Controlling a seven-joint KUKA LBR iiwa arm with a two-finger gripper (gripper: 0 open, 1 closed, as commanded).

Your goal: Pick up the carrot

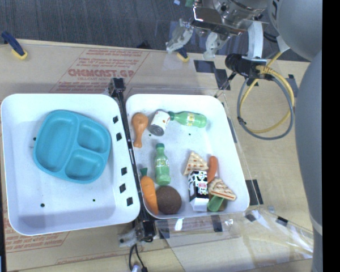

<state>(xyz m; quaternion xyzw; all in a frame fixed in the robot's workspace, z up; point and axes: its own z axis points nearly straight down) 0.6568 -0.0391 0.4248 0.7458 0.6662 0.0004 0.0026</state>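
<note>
Two shallow white bins sit side by side on the worktop. In the right bin (232, 152) we see the orange tapered carrot (149, 193) lying at the near left corner, touching a round brown ball (169, 199) and just below a small green bottle (161, 164). The left bin (11, 169) bears a blue sectioned plate (72, 145). The claw (194, 40) hangs beyond the bins' far rim, fingers spread apart, holding nothing.
</note>
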